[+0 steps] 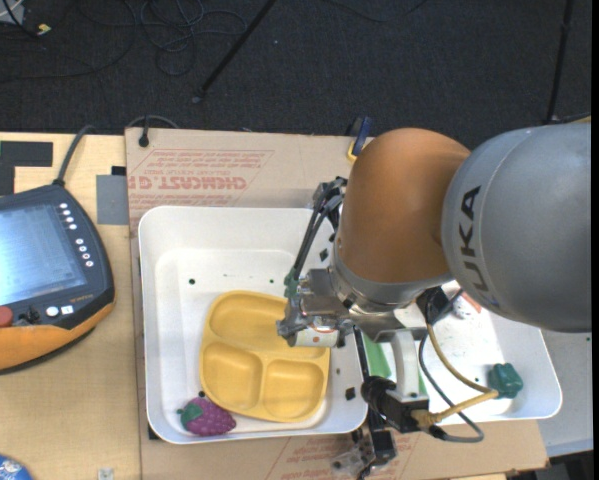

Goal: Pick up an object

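A yellow divided plate point(249, 368) lies in the left bin point(151, 318), toward its front right. A purple bunch of toy grapes point(207, 418) rests at the plate's front left corner. My gripper point(307, 330) is low over the plate's far right edge, with the bulky orange and grey wrist above it hiding much of the bin divide. A small teal object point(505, 378) lies at the right side of the right bin point(544, 393). A green object point(379, 361) is partly seen below the wrist.
A teach pendant point(34, 258) with a screen lies on the bench left of the bins. Cables point(449, 408) hang from the arm over the front of the right bin. Flattened cardboard point(219, 173) sits under the bins at the back.
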{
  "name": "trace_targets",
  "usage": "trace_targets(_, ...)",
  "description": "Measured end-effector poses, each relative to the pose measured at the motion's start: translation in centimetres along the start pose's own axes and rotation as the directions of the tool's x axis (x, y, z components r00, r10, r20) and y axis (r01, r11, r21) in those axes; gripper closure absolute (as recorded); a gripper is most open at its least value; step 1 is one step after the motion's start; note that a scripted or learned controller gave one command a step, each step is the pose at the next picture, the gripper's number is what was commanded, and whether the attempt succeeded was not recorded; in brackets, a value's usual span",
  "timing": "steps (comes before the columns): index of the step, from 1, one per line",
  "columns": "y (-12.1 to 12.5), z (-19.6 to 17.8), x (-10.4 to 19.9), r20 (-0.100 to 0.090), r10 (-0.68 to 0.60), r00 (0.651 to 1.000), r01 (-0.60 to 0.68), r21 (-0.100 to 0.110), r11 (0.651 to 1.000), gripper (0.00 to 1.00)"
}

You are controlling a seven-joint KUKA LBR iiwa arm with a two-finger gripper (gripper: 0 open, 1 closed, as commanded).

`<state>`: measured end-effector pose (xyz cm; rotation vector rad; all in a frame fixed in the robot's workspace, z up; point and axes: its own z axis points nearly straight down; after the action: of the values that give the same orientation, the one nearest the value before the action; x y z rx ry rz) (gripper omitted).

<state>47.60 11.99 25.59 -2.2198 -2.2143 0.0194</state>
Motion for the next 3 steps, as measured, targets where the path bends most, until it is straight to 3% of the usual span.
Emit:
trace_targets(1,6.3,-19.3,-1.2,-0.007,-0.004,1.000,0.003,-0.031,1.000,1.00)
trace_targets(2,0.3,-14.0,-5.0,-0.003,0.000,1.000,0.000,-0.004,1.000,1.00)
trace_targets(3,-0.3,-19.0,-2.2,-0.005,-0.005,1.000,0.005,-0.014,1.000,1.00)
